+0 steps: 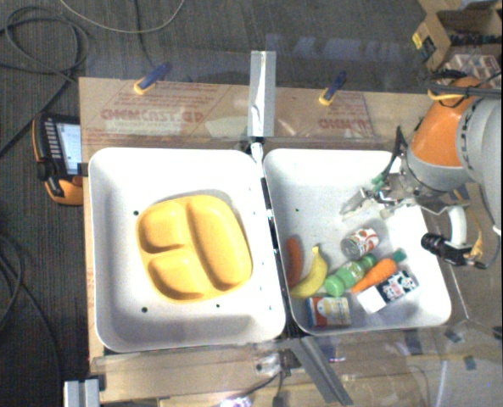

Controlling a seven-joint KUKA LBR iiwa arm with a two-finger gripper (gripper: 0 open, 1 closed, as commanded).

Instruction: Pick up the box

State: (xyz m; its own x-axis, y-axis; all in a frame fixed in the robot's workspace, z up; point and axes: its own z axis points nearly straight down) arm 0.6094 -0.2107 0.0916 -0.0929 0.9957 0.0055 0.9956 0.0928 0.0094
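Not yet picked up: box lying in right bin beside carrot. Tool above, apart. Grip state impossible to tell.

Box probably right of carrot

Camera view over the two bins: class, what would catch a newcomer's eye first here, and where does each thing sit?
The bright yellow divided tray stands out most, lying in the left bin. Next comes the cluster in the right bin's near corner: a banana, a carrot, a can and a small box. The arm's orange band shows at the right, with the gripper over that bin.
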